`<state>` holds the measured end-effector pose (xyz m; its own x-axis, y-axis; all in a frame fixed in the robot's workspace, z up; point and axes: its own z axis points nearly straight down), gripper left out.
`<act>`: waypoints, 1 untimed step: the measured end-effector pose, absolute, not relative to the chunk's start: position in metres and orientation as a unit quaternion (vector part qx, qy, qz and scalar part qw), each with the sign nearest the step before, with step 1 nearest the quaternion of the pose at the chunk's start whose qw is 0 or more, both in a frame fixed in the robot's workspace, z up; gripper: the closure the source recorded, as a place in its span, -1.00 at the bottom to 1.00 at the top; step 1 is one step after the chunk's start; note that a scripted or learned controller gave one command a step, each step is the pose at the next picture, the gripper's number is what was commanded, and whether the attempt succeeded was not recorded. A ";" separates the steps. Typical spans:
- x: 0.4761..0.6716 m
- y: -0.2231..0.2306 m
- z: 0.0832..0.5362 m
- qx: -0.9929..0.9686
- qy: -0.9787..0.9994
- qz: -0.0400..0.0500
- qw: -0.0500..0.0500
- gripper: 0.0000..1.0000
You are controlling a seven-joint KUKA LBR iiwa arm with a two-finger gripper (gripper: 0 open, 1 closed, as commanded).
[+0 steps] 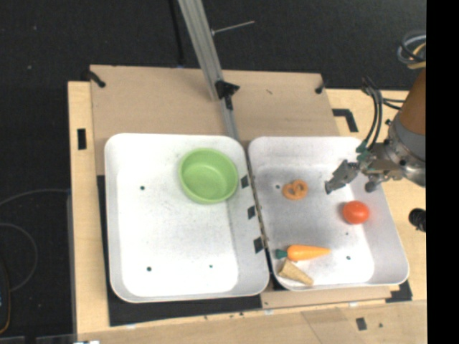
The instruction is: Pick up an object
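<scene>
Above right bin (323,149), claw (355,178) empty, spread.

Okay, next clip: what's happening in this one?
A robot arm reaches in from the right, its claw hovering over the right bin with its fingers spread and nothing between them. Below it lie a red tomato, a small pretzel, a carrot and a tan wedge. A green bowl sits in the left bin.
</scene>
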<state>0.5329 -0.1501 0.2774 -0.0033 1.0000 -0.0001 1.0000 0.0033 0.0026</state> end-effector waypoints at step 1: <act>0.533 -0.150 0.277 0.706 0.708 0.001 0.001 -1.00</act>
